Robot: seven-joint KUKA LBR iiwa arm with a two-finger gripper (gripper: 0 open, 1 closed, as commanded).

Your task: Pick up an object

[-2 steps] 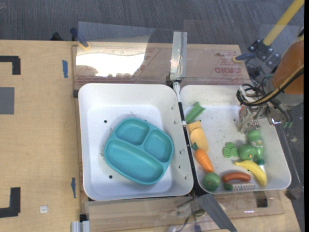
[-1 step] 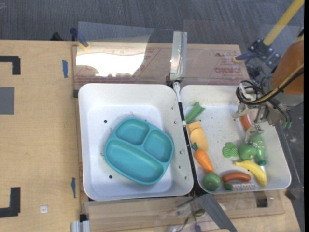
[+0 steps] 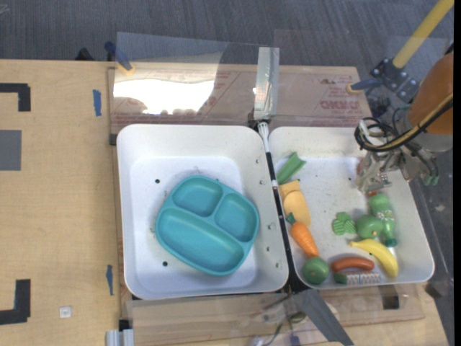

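Near the right bin's [image 3: 421,265] right wall, above green toy vegetables [image 3: 376,218]: lower gripper [image 3: 374,181] straight, jaw state impossible to tell, centre on one piece, avoid wall.

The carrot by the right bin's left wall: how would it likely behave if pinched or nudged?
The carrot looks like smooth moulded plastic, so probably stiff, light and somewhat slippery. Its tapered round body would likely roll or pivot if nudged. It lies close to the bin wall and the yellow corn piece, so a pincer may find little room.
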